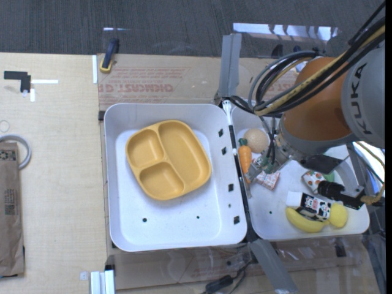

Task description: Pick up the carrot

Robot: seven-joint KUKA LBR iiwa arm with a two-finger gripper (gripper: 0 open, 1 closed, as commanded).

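The carrot [245,158] lies at the right bin's [269,222] left wall, centre-right of frame. The gripper [264,162] hangs just beside it, reaching in; its opening I cannot tell. Next it needs centring over the carrot

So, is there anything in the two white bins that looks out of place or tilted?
Nothing looks spilled or broken. The yellow three-compartment plate sits turned at an angle in the left white bin. The small orange carrot lies against the right white bin's left wall, beside the gripper.
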